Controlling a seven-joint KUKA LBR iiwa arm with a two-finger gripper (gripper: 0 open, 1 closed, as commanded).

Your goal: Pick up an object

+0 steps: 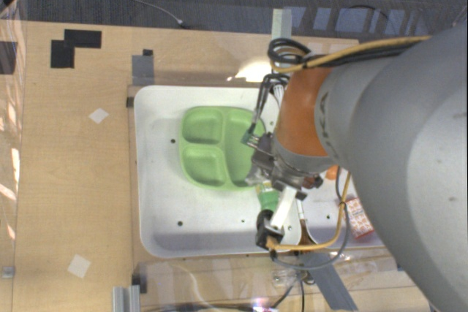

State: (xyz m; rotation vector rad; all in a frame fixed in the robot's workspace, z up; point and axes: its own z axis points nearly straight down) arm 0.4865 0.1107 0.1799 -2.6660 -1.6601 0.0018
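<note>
arm (pixel 380 142) over bin (pixel 157 230) | pincer (pixel 265 190) at green tray (pixel 212 150) | opening unclear, perhaps hidden

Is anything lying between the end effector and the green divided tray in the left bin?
Nothing visible stands between them. The end effector sits right at the green divided tray's right edge, inside the white bin. The arm's orange band covers that side of the tray, so the contact itself cannot be made out.

Arm (pixel 380 128) reaches into the white bin (pixel 157 186), its wrist right over the green tray's (pixel 212 146) right edge, small red pack (pixel 358 219) just beyond.
</note>
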